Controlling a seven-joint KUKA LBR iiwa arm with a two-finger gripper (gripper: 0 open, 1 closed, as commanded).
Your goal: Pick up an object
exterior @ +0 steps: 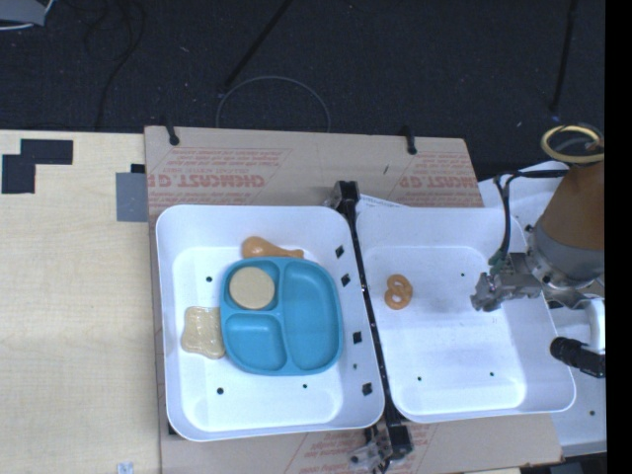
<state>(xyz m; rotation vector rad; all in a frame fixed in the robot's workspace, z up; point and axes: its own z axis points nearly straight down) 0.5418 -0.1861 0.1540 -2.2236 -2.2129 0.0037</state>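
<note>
Your gripper (486, 294) sits low over the right bin (464, 393), near its right wall; you cannot tell how it is set. A pretzel (398, 291) lies well to its left on the bin floor, untouched. In the left bin (188, 403) you have a blue tray (296, 329) with a tan disc (251, 287) in one compartment, an orange piece (267, 250) at its top edge and a pale slice (202, 332) at its left.
</note>
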